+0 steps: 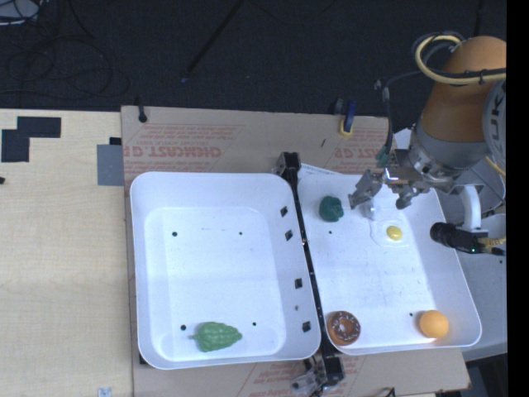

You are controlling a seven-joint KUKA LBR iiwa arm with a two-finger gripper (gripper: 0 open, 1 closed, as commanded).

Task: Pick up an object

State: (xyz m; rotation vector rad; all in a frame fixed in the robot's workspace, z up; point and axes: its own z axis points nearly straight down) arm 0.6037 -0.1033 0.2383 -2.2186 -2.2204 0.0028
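A grey two-finger gripper (pixel 384 190) hovers at the frame's upper right, fingers spread wide and holding nothing, above the right white bin (pixel 450 292). Just left of it lies a small, dark green, rounded lumpy object (pixel 331 208) on the bin floor.

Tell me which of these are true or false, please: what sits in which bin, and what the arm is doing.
1. A light green lumpy object lies in the left bin. True.
2. The doughnut lies in the left bin. False: it lies in the right bin, at its near left corner.
3. The gripper hangs over the right bin. True.
4. The orange ball is between the fingers. False: it rests in the near right corner, apart from the gripper.
5. A dark green object lies in the right bin. True.
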